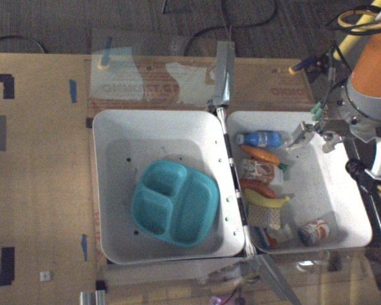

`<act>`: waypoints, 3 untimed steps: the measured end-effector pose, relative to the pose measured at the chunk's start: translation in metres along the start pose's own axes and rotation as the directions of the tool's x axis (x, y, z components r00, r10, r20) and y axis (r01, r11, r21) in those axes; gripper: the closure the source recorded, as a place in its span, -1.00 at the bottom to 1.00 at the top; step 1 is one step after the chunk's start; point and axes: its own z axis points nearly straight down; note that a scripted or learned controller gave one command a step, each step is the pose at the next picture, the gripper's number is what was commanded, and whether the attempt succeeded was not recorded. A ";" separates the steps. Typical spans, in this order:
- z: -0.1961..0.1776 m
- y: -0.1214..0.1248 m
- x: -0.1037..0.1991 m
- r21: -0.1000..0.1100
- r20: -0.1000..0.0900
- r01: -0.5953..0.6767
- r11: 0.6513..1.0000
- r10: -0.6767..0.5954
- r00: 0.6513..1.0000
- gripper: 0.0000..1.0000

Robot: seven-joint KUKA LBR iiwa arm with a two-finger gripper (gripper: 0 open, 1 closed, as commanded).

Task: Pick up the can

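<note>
The can (314,232), red and white, lies on its side near the front right corner of the right bin (343,189). My gripper (315,138) hangs over that bin's back right part, well behind the can and apart from it. Its two fingers stand spread, open, with nothing between them. The arm's orange band (374,62) shows at the right edge of the view.
Along the right bin's left side lie a water bottle (260,138), a carrot (260,154), a snack packet (258,170), a sausage (257,188), a banana (267,200) and a mesh pouch (265,216). The left bin (114,145) holds a teal divided plate (174,202).
</note>
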 end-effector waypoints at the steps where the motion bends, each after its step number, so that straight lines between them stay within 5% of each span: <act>1: 0.134 -0.043 -0.029 0.000 0.000 0.007 1.000 -0.007 1.000 -1.00; 2: 0.185 -0.068 -0.079 -0.008 0.001 0.152 0.988 -0.152 0.988 -1.00; 3: 0.186 -0.068 -0.117 -0.010 0.005 0.432 0.902 -0.432 0.902 -1.00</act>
